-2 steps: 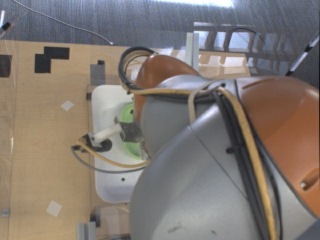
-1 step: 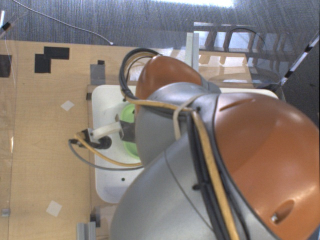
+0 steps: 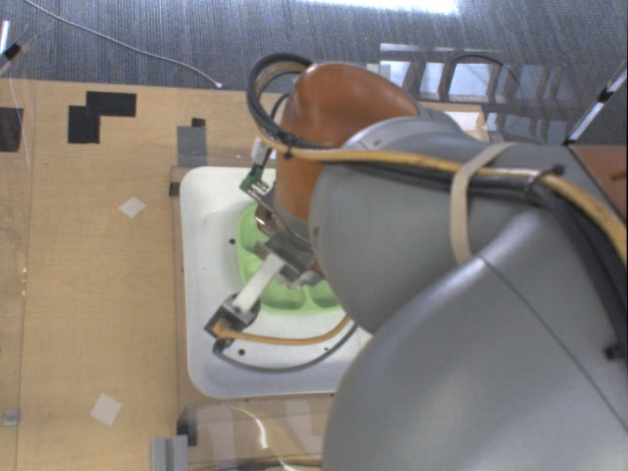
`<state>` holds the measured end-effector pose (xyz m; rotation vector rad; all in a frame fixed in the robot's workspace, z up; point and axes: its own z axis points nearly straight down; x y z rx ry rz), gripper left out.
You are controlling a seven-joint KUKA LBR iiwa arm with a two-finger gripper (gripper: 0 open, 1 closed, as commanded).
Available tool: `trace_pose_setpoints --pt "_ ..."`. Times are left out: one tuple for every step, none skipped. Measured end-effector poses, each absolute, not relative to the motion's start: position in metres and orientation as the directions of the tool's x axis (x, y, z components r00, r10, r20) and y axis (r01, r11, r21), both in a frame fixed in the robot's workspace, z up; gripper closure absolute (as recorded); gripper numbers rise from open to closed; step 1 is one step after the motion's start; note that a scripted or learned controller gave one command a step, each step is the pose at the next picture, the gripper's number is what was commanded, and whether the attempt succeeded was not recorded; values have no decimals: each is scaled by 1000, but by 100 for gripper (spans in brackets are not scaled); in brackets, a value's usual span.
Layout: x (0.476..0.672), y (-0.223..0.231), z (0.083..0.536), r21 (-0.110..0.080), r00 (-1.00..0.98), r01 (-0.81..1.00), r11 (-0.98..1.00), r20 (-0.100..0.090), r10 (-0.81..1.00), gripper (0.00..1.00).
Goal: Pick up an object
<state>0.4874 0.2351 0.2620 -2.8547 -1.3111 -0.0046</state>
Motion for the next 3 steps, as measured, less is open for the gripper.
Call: trace_pose_setpoints --pt "486 234 188 -1 979 202 -979 -2 202 100" --pt "488 235 200 -4 979 204 -979 3 204 100" --pt "487 235 252 0 812 583 -813 3 583 100"
